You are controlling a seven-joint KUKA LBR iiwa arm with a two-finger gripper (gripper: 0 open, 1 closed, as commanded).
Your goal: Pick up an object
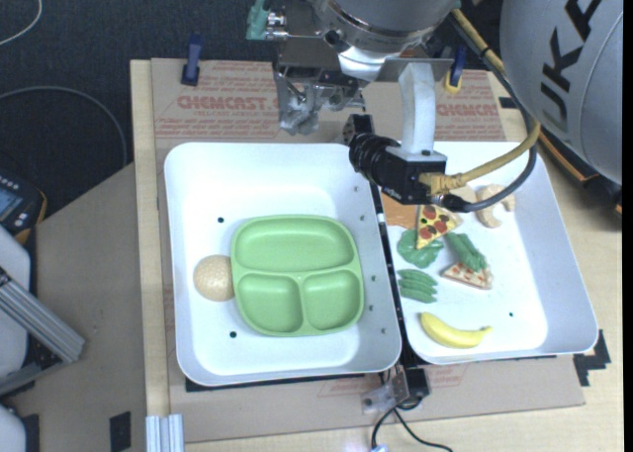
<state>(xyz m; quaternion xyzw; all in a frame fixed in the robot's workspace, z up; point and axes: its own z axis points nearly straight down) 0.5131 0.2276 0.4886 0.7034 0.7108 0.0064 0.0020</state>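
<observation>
My gripper hangs high above the back rim of the left bin, over the cardboard, with nothing visibly in it. In the left bin lie a green divided tray and a round beige bun touching its left side. The right bin holds a pizza slice, a green leafy piece, a second slice with green on it, a green pea pod, a yellow banana and a beige mushroom-like piece.
A black unit with a yellow cable hangs from the wrist over the wall between the bins, hiding part of an orange item. The arm's big grey body covers the upper right. Blue clamps hold the cardboard's back edge.
</observation>
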